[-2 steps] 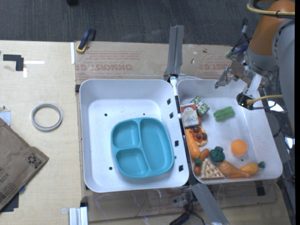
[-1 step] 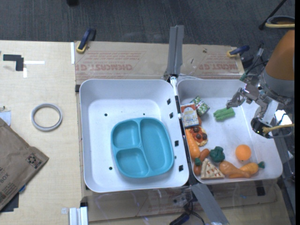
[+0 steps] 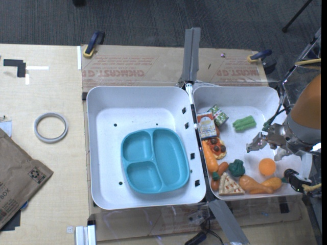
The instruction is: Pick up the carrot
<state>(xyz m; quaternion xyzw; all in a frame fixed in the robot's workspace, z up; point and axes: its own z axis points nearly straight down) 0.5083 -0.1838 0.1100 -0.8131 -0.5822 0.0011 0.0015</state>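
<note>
A roll of tape (image 3: 51,127) lies on the bench well to the left of the left bin (image 3: 97,137). That bin holds a teal divided plate (image 3: 155,160), which sits near its middle. Right of the left bin, across the shared rims, stands the right bin (image 3: 240,98), which holds the toy foods. Along the wall nearest the left bin lie a small printed carton (image 3: 207,126), then a pizza slice (image 3: 216,147), then the carrot (image 3: 210,161), orange and lying lengthwise beside that wall. Further right of the left bin lie a green-and-white packet (image 3: 219,115), a green pod (image 3: 244,123), a broccoli floret (image 3: 235,168), a wedge of sandwich (image 3: 229,185), a drumstick-like orange piece (image 3: 258,185) and an orange ball (image 3: 267,167). The gripper (image 3: 265,141) hangs over the far right part of the right bin, above the ball; its fingers appear spread, with nothing between them. The carrot lies well to the left of the jaws, apart from them, with the broccoli floret between.
</note>
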